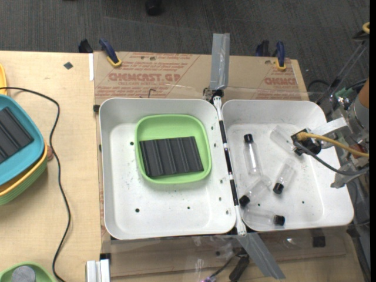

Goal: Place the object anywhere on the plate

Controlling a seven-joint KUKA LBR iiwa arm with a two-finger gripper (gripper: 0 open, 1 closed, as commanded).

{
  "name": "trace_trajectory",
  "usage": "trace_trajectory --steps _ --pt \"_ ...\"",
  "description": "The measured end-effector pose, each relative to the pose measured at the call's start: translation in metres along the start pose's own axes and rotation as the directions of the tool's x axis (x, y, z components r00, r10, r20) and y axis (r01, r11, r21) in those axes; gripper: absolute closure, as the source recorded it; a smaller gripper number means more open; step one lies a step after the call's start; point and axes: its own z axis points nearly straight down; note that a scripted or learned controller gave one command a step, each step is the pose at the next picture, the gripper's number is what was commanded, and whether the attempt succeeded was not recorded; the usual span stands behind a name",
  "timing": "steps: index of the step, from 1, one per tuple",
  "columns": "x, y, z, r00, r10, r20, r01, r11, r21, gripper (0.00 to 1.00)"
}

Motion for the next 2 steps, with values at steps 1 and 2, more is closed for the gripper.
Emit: trace_trajectory --steps 1,2 --pt "0.004 -0.017 0.011 1.000 0.000 0.001 0.000 1.000 0.001 0.00" --pt "-0.006 0.025 0.023 1.000 -0.001 0.002 0.001 1.000 0.002 0.00"
